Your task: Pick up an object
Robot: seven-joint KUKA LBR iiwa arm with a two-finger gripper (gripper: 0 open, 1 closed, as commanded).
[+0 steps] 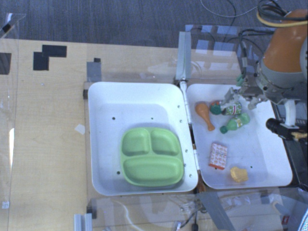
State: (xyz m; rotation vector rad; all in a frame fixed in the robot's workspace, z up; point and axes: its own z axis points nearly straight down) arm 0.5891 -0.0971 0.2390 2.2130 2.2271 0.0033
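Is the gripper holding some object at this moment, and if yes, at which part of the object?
It cannot be told. The gripper sits low over the green bottle in the right bin, but no object shows between its fingers.

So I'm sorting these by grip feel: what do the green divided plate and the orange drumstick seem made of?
Green divided plate: probably moulded plastic, with an even colour, soft sheen and rounded compartment ridges. Orange drumstick: likely a plastic toy, smooth and uniformly coloured; too small to tell whether it is hard or rubbery.
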